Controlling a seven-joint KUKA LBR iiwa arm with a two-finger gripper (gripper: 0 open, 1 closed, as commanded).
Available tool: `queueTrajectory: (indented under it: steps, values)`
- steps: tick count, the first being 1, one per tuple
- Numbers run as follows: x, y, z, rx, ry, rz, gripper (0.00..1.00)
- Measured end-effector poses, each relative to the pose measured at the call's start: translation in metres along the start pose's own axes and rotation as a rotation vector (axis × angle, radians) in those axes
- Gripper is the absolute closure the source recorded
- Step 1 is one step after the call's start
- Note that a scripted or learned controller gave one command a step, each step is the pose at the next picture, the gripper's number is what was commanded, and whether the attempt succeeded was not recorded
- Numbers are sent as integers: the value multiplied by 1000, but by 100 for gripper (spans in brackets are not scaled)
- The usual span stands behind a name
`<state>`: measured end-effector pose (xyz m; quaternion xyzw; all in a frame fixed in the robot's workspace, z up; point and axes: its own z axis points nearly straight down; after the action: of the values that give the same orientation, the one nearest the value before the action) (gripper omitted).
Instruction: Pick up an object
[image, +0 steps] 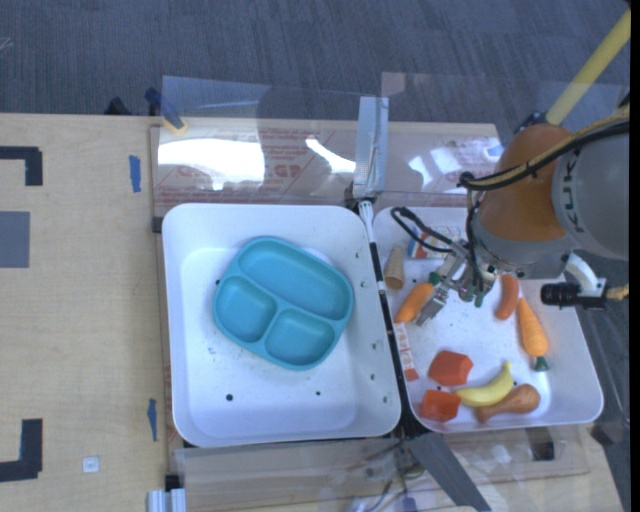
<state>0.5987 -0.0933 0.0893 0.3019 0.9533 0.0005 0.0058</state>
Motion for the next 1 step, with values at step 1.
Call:
queueTrajectory:
  steps: [1]
  values:
    - [3, -3, 0, 1, 2, 137, 0]
